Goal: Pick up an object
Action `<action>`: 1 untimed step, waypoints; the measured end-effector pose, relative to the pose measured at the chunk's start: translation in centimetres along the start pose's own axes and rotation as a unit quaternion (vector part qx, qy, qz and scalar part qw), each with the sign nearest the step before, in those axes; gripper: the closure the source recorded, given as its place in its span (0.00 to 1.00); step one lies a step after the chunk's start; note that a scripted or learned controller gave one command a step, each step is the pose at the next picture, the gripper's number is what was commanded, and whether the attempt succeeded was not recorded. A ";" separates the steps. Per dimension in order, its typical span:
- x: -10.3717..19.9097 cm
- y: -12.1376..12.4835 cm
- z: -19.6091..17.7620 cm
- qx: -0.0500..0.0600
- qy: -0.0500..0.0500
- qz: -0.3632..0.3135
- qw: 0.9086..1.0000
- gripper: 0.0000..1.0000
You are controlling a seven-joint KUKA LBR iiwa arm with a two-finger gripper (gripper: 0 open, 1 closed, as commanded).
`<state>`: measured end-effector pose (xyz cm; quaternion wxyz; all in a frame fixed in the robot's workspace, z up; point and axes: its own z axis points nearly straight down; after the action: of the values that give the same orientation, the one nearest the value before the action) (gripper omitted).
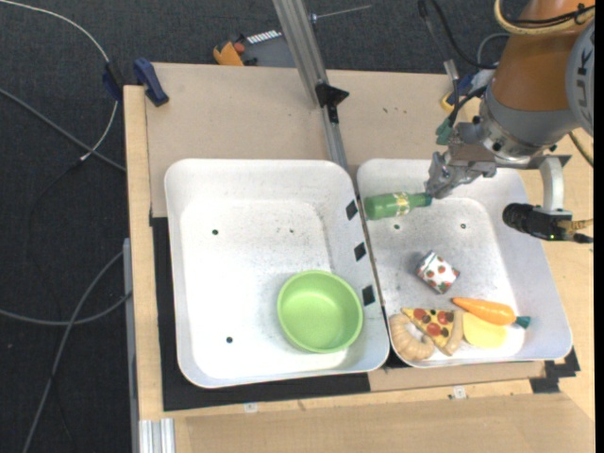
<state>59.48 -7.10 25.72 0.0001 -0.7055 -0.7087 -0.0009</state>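
White plastic is forming both shallow bins, which are sitting side by side on the bench (236, 111), their inner rims touching along a line running from twelve to six o'clock. The left bin (203, 253) is carrying a green bowl (320, 310) at about five o'clock of its floor, close to the near rim and the shared edge; everything from seven round to two o'clock of that bin is lying as open floor.

The right bin (528, 281) is holding the rest. A green bottle (391, 204) is lying on its side at about eleven o'clock of this bin, its body reaching toward the shared rim at nine o'clock and its gold-banded neck pointing toward three. The gripper (442, 182) is coming down at the neck end, its dark fingers appearing to meet the bottle there, but whether they are closing around it or only touching cannot be told from this angle. The grey arm with its orange band (538, 55) is leaning in from two o'clock.

Near the bin's centre a small red-and-white patterned block (438, 271) is sitting apart from the others. Along the near rim, from six to four o'clock, a pizza slice (436, 327), a pale shrimp-like piece (408, 336), a yellow piece (486, 334) and an orange carrot (485, 310) are crowding together, touching or nearly so. Open floor is stretching between the bottle and the block, and along the three o'clock wall.
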 end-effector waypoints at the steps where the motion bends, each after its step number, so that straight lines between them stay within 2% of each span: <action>1: 5.6 -0.3 -0.4 0.000 0.000 0.000 1.000 1.00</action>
<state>59.14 -1.52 26.15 0.0001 -0.7053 -0.7089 -0.0010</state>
